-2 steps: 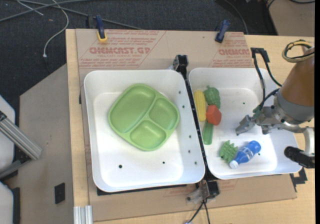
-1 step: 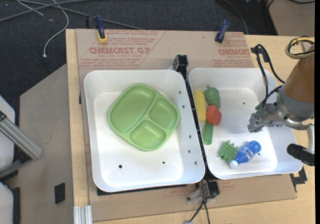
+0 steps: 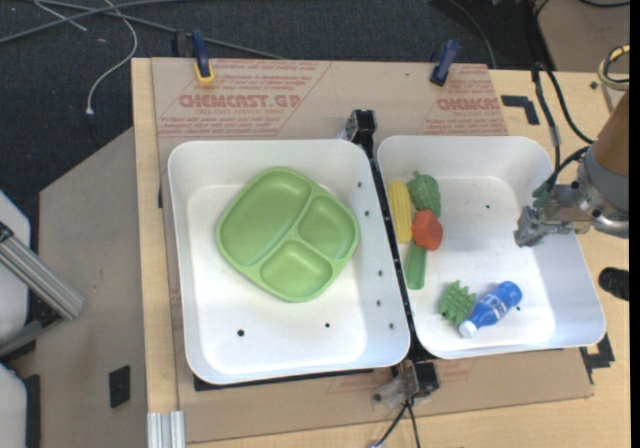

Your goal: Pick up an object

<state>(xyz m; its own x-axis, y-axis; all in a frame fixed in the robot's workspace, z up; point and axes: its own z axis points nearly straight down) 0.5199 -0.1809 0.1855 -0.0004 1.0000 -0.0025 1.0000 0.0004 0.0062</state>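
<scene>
Fingers on the grey two-finger gripper (image 3: 533, 226) are hanging over the right shallow white bin (image 3: 470, 148), spread or closed I cannot tell, carrying nothing visible, so the pick is looking undone, with the blue plastic bottle (image 3: 495, 305) lying apart near the bin's front

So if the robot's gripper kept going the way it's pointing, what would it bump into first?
It seems to point down-left, so the gripper would probably meet the bare white floor of the right bin first. The blue bottle lies nearer the front, likely off that line, though depth is hard to judge.
</scene>
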